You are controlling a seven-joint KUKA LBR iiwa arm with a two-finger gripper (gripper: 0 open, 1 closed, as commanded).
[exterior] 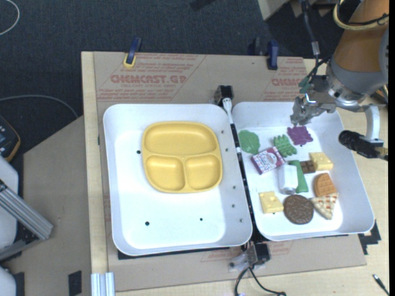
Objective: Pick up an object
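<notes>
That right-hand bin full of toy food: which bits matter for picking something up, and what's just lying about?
For the job:
- pincer, hovering at the right bin's far edge
- purple grapes just below it
- green toy, pink packet, cookie, pizza slice, cheese cubes

Lying about:
- yellow divided tray in the left bin
- clamps on the board

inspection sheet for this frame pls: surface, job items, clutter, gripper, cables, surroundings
Surface: cardboard sheet on the bench, bearing left bin and right bin side by side.
Job's things: right bin holds toy food, including a purple piece, green leaf, pink packet, brown cookie, cheese cube and pizza slice.
Clutter: yellow divided tray in the left bin.
Grippers: gripper low over the right bin's far end, just above the purple piece; grasp state unclear.
Cables: white cable on the floor, top left; wires at the near edge.
Surroundings: dark carpet; yellow clamp and blue clamp on the far edge.
</notes>
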